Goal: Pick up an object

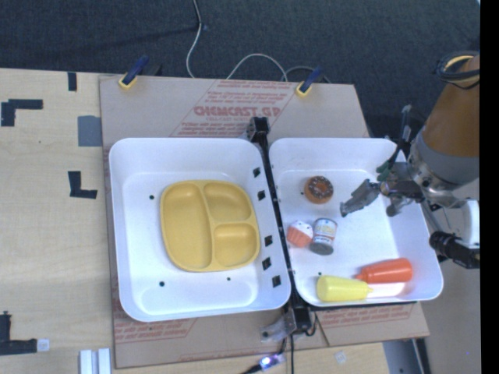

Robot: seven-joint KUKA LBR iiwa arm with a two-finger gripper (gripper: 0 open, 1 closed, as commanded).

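The left bin (125,209) holds one yellow divided plate (209,224), while the right bin (355,148) holds five things: a doughnut (318,188), small can (324,235), orange-white piece (299,234), yellow piece (341,288) and orange piece (385,270), with the gripper (376,197) spread, pinching nothing, over its bare floor.

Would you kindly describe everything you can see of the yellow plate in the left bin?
The yellow plate looks like smooth matte plastic, a rounded square with a raised rim. Ridges split it into three compartments: one long one on the left side and two smaller ones on the right, all bare. It lies flat and right side up, turned slightly askew, near the middle of the left bin. It rests on the bin floor alone, well apart from the bin walls.
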